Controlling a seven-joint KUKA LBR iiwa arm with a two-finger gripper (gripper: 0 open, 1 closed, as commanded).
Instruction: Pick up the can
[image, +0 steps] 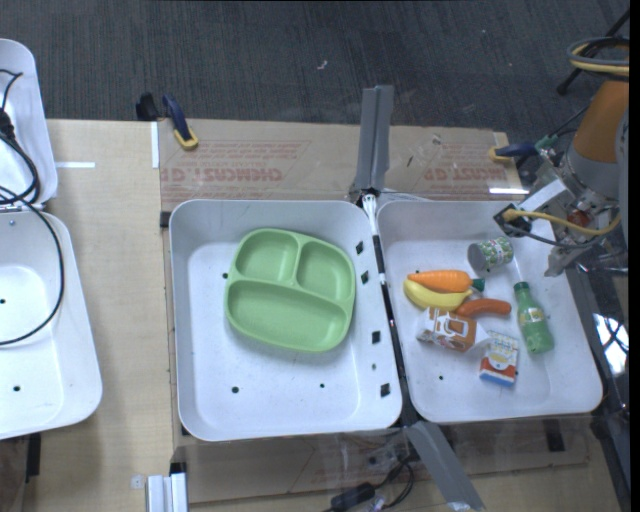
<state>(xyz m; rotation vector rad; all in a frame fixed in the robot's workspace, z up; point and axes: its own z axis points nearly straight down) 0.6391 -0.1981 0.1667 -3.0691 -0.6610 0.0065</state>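
Your gripper (570, 235) hangs over the far right corner of the right bin (560, 400); whether it is open or closed you cannot tell. The can (491, 253) lies on its side just left of it, long axis running left-near to right-far, beyond the carrot (442, 279), banana (434, 294) and green bottle (533, 318); move left and down

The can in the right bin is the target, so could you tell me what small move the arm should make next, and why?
Probably shift the end effector left and down over the can. The can lies on its side at the right bin's far end, apart from the carrot and banana, and nothing is gripped yet.
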